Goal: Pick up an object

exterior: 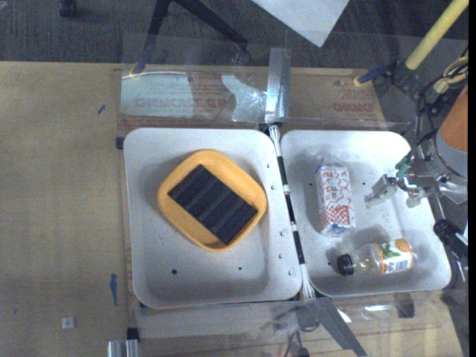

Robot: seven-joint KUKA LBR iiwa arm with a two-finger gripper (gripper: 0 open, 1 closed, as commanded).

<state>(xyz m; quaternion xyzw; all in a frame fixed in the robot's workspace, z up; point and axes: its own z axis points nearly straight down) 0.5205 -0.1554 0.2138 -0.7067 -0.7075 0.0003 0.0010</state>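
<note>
**Gripper over right bin — nothing grasped yet**

Surface (59, 199) carries two bins. Left bin (141, 274): yellow tray (212, 199), dark ribbed top, too wide to pinch. Right bin (372, 143): red-and-white packet (335, 198) mid-bin, small bottle (375, 259) lying near edge, black cap left. Gripper (387, 187) hovers right of the packet, fingers spread, holding nothing. I'd go for the packet — closest. Centre over it, descend straight, close across the narrow width.

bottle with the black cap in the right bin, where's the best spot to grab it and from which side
Probably the middle of the bottle, at its orange label, coming straight down from above. It lies on its side across the right bin, cap toward the divider, so the end effector could close across its narrow round body, well clear of the carton.
</note>
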